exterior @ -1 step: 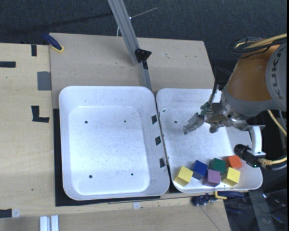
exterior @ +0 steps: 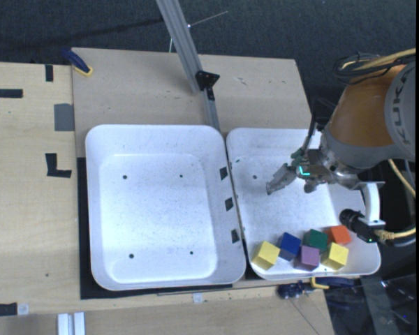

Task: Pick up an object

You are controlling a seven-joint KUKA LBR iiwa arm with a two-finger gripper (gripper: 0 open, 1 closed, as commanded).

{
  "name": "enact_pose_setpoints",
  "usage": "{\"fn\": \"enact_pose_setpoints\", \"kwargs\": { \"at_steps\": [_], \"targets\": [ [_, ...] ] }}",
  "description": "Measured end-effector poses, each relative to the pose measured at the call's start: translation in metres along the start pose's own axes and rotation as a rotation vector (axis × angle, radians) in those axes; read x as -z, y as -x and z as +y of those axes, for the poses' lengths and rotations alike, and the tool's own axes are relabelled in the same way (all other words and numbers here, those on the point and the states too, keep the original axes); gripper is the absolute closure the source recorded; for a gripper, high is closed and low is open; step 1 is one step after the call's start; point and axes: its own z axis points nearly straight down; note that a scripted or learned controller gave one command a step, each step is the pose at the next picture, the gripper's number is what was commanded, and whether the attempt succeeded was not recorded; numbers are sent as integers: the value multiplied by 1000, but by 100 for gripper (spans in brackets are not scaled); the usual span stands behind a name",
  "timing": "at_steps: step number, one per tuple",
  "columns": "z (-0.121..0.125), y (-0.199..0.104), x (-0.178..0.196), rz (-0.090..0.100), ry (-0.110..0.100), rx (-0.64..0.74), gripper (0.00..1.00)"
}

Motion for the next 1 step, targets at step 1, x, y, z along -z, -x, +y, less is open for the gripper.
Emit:
{"fn": "enact_pose_setpoints", "kwargs": {
  "at_steps": [1],
  "targets": [
    [-3, 8, -48, -1, -5, -2, 0]
  ]
}}
